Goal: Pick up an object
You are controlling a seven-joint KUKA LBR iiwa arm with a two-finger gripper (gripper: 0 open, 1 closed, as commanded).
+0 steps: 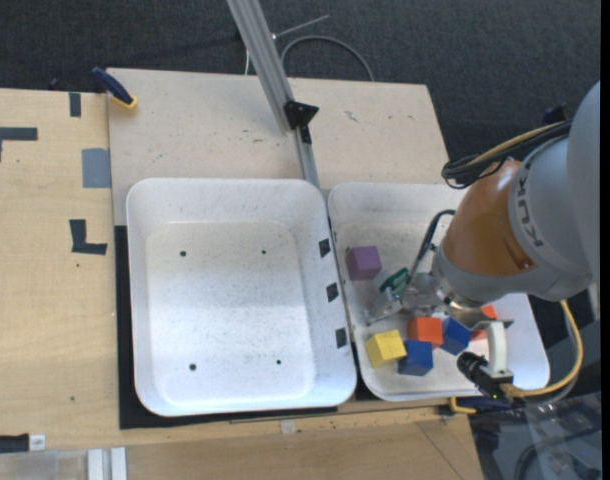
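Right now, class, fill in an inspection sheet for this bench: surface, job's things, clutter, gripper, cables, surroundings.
Surface: pale wooden bench bearing a left bin and a right bin, both white.
Job's things: in the right bin, a purple block, yellow block, orange block and two blue blocks, bunched together.
Clutter: blue-and-yellow tool at the bench's far edge.
Gripper: gripper low in the right bin beside the blocks; finger state hidden.
Cables: yellow cable along the arm; thin wire behind the bench.
Surroundings: dark carpet, metal pole.

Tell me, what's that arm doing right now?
End effector low in right bin, grip state unclear. Orange block just below it. Yellow block, blue blocks crowd close.
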